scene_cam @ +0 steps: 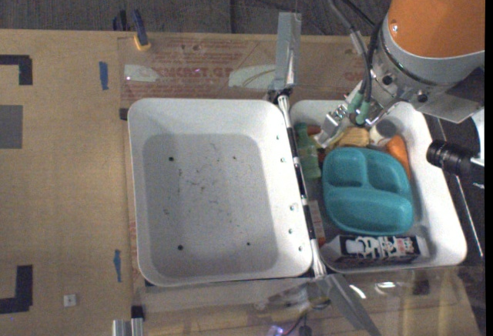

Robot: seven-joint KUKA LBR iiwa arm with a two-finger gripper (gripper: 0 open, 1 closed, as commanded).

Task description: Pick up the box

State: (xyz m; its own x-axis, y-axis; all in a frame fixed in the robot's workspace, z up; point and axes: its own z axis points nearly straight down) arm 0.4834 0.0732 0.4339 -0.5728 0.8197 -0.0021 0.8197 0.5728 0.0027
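Observation:
A long black box with white print (383, 247) lies flat along the near wall of the right bin (451, 238). My gripper (350, 117) hangs over the far left part of that bin, well away from the box and above a tan object (351, 137). Nothing shows in its grasp. Between the gripper and the box lies a teal divided tray (367, 189).
An orange carrot-like piece (398, 149) sits right of the tan object. Green items (310, 157) line the right bin's left wall. The left bin (154, 122) stands beside it, and a metal post (286, 53) rises behind the gap between the bins.

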